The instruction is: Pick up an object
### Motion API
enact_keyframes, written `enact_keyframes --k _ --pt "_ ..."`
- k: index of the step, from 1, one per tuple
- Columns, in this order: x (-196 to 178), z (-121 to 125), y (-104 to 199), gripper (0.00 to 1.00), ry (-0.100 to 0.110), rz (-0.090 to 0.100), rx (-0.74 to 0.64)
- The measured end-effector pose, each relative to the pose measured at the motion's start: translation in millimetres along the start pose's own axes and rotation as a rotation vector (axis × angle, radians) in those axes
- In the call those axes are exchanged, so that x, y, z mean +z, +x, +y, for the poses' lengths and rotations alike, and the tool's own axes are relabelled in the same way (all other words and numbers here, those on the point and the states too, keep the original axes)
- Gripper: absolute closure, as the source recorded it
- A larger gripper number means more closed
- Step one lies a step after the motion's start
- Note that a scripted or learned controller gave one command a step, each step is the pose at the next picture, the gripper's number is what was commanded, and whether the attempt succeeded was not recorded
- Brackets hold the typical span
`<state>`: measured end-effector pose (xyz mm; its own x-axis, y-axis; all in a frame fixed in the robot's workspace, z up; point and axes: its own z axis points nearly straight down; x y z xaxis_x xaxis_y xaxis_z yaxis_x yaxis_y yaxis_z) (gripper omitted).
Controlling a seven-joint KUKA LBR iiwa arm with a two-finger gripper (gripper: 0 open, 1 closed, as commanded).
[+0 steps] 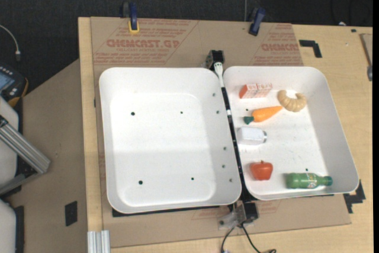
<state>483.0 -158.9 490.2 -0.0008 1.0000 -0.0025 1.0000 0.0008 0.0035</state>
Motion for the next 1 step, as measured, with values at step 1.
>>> enact_keyframes --k 1 --pt "-11.1 0.8 -0.2 1.00 -0.005 -0.003 -0.001"
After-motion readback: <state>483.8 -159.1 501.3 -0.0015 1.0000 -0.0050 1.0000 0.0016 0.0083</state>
